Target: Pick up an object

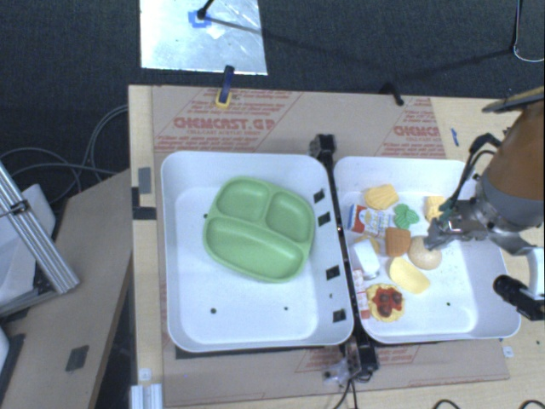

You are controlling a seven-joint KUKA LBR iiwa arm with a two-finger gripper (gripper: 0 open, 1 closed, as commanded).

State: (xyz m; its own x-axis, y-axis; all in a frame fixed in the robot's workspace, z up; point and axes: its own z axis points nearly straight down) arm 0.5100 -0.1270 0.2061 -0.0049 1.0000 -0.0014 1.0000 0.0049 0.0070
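Observation:
The right bin (460,318) holds several toy foods: a yellow corn piece (380,197), a red and white packet (368,221), a green leafy piece (405,216), a brown piece (397,241), a beige round piece (422,254), a yellow lemon shape (409,275) and a pizza-like piece with red topping (386,302). A yellow block (435,205) lies near the arm. My gripper (439,231) hangs just above the beige round piece, at its right side. The arm's orange band (519,164) is at the right edge.
The left bin (187,313) holds a green divided plate (258,227). A black divider with clips (334,228) runs between the bins. A white piece (366,256) lies by the divider. Cables and a metal sheet (203,24) lie beyond the bench.

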